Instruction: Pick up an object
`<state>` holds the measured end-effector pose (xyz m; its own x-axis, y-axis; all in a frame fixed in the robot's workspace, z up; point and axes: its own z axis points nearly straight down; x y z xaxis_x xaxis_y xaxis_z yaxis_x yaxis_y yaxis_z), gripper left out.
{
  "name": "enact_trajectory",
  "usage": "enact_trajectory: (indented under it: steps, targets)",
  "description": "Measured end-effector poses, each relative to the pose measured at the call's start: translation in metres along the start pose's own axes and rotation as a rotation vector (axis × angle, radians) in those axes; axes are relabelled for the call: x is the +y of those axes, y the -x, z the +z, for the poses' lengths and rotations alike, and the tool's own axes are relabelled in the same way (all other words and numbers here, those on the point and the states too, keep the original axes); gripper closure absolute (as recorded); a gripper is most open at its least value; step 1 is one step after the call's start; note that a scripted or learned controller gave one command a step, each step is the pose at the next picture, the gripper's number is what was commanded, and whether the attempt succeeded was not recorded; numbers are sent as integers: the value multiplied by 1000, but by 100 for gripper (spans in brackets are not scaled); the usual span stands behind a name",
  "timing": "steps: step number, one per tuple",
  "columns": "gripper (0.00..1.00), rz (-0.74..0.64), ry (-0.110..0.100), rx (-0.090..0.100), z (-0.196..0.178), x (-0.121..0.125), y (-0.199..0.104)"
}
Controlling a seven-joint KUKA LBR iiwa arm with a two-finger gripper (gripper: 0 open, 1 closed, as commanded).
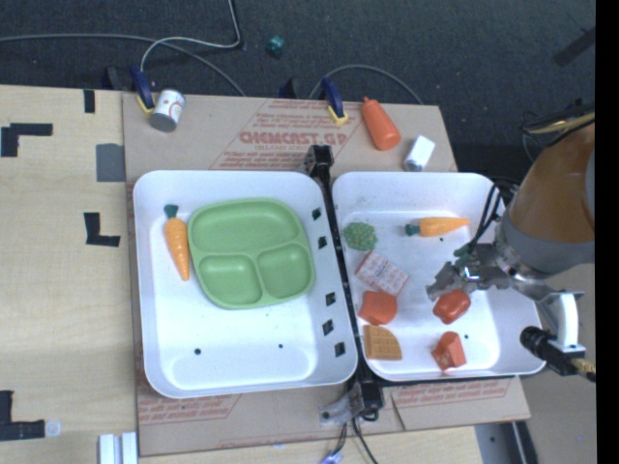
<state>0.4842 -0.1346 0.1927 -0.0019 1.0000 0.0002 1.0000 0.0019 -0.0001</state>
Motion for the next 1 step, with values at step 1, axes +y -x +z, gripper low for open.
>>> enact_trajectory:
  steps: [1]
  targets:
    - [100, -1, -2, 1, 9, 50, -98]
